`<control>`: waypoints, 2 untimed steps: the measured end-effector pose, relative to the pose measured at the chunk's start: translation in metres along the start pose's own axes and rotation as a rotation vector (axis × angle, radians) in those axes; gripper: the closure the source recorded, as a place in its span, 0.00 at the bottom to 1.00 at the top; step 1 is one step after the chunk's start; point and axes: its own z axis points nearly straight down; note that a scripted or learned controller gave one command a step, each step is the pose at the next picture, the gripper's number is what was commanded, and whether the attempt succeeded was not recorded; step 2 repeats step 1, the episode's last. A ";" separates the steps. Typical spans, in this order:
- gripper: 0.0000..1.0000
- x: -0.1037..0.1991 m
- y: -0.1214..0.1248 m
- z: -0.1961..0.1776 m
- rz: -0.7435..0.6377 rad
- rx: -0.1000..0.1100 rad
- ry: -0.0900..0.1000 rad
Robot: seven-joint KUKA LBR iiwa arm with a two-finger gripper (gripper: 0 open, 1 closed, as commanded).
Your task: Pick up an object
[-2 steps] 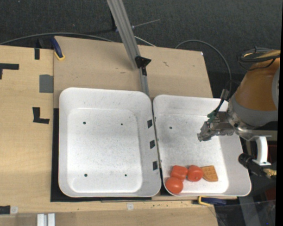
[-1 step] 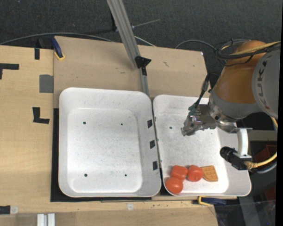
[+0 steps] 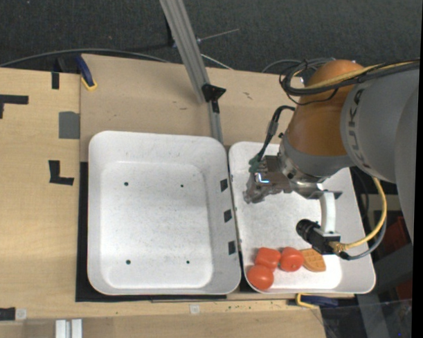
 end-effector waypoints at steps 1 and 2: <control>1.00 0.048 0.020 -0.005 0.000 -0.003 0.000; 1.00 0.048 0.020 -0.005 0.000 -0.003 0.000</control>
